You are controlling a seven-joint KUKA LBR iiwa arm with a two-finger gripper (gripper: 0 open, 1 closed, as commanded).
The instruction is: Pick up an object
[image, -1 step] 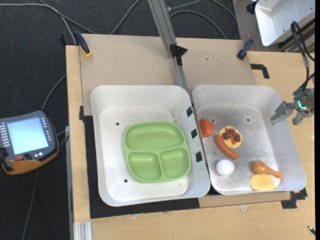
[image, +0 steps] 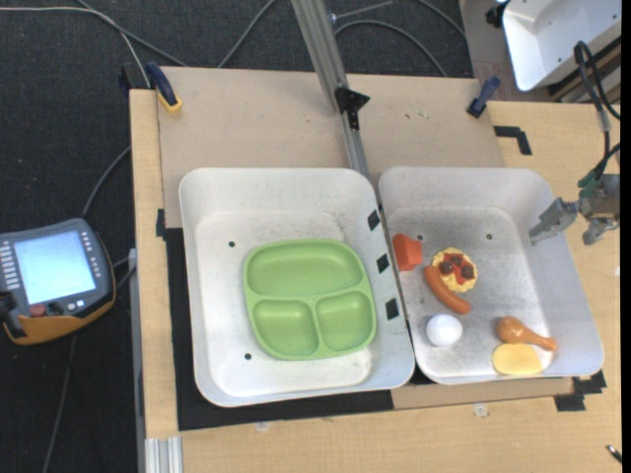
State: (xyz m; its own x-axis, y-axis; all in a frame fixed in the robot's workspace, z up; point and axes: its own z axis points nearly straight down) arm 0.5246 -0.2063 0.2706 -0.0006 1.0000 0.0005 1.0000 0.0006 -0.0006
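The right bin (image: 493, 215) holds several toy foods. An orange block (image: 407, 252) lies by its left wall, with a small pizza (image: 456, 268) and a red sausage (image: 446, 290) beside it. A white egg (image: 444, 330), a chicken drumstick (image: 525, 333) and a yellow piece (image: 520, 361) lie toward the front. My gripper (image: 571, 227) hovers over the bin's right rim, open, nothing between its fingers, well right of the food.
The left bin (image: 212, 264) carries a green divided plate (image: 310, 297). A metal pole (image: 330, 67) slants up from between the bins. A teach pendant (image: 51, 276) lies on the floor at left. White equipment (image: 562, 18) sits at the top right.
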